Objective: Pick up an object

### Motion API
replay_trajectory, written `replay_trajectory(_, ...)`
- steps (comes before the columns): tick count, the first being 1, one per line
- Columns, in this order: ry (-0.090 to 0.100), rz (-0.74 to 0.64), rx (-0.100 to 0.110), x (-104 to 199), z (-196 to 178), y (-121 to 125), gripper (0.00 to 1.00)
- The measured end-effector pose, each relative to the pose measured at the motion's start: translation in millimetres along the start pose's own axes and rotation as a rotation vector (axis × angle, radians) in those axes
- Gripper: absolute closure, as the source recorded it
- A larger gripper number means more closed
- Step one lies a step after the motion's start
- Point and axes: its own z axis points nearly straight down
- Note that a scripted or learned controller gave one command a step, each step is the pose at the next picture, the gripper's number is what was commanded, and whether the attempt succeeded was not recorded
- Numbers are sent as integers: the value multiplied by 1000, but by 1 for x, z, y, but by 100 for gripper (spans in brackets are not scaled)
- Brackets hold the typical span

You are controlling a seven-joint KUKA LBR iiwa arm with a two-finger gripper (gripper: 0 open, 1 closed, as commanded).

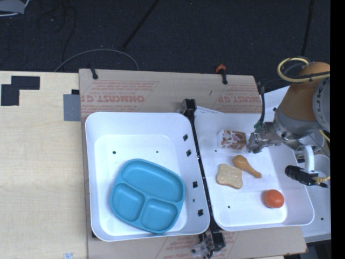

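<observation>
The gripper (257, 143) hangs low over the upper part of the right bin (299, 212), and whether its fingers are spread or pressed together cannot be told from this slanted view; nothing is seen pinched between them. Just beside it, toward the divider between the bins, lies a small flat packet (233, 139) printed in brown, red and white, rectangular and slightly glossy. Just below the gripper rests a toy chicken drumstick (246, 165), tan and smooth, with a rounded meaty end tapering to a thin bone that points toward the bin's lower right. Beside the drumstick, farther from the gripper, a toy bread slice (229, 176) lies flat, pale beige with a darker crust edge and rounded corners. Well below the gripper, near the bin's lower right corner, sits a small orange-red ball-shaped fruit (274, 198), shiny and round. The left bin (102, 125), well apart from the gripper across the divider, holds a light blue divided plate (147, 195) of smooth plastic, rounded at the corners, with one wide compartment and two smaller ones, lying tilted toward the bin's lower wall. Both bins are shallow, white and glossy with raised rims, and they rest on a cardboard sheet (161, 93) over the pale wooden desk (38, 171).
</observation>
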Motion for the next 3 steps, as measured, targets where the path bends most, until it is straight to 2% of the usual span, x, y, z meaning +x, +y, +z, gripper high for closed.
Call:
replay_trajectory(1,2,-4,19,3,-63,0,100)
replay_trajectory(2,1,-4,18,2,-116,2,100)
replay_trajectory(3,6,-7,25,60,-115,-2,100)
